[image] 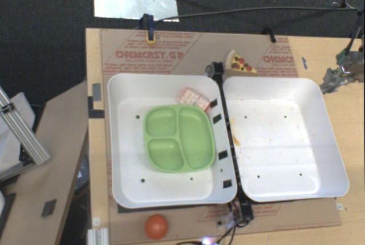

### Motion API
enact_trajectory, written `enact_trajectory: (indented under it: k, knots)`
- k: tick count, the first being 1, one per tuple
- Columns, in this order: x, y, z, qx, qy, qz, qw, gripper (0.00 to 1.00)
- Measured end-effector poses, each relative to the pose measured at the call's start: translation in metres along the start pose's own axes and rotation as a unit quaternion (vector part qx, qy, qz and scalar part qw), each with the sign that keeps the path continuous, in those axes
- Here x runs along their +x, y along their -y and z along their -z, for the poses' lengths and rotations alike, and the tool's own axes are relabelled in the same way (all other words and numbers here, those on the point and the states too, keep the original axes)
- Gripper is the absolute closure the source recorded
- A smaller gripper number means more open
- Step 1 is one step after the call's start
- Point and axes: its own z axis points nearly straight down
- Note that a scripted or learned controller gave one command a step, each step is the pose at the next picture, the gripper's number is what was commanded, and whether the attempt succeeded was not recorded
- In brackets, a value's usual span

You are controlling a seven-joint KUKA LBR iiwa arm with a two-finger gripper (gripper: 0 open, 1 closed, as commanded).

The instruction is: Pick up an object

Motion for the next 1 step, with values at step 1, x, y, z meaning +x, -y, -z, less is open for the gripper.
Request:
enact_trajectory:
  k: [1]
  knots:
    - [0.0574,0.0107,-0.0027,0.003,-0.002,0.001,1.0,1.0]
